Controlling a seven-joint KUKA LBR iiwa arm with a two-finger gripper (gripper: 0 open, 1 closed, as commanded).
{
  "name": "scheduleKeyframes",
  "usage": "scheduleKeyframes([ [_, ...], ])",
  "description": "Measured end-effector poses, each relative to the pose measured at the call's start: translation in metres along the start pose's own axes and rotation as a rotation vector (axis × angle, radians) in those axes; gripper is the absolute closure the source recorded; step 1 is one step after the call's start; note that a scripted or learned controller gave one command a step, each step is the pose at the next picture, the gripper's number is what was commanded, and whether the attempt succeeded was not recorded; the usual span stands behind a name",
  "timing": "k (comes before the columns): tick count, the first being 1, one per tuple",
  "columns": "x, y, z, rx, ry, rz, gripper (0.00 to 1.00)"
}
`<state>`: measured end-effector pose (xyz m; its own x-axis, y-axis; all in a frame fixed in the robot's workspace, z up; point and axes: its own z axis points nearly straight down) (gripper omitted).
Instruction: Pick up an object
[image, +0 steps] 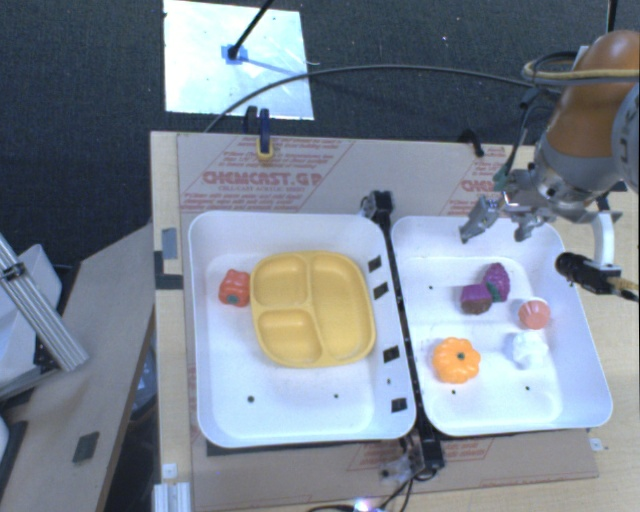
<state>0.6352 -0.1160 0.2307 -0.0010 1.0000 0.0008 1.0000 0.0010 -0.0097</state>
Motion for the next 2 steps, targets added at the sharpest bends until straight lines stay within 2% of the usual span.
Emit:
scheduleKeyframes([
  [1, 0.0, 0.002, -0.007, -0.011, -0.001, -0.002, 0.0],
  [2, -0.003, 0.003, 0.035, -0.009, -0.001, 0.0, 0.0],
])
